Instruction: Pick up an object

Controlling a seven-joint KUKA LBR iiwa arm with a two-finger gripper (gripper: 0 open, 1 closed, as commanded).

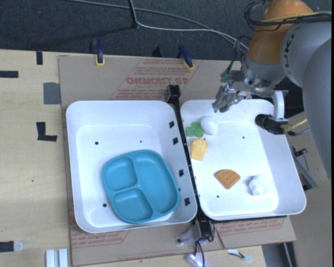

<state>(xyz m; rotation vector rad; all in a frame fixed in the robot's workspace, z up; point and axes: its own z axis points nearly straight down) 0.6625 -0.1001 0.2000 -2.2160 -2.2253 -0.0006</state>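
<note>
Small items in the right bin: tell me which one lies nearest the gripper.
The white ball, near the gripper at the bin's far left, beside the green piece. The others lie farther toward the near edge.

Blue tray point(139, 186) (three-sectioned) in left bin point(80, 115).

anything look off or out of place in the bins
Nothing stands out. The blue plate lies flat in the left bin; the small items sit loose in the right bin, none spilled or broken.
</note>
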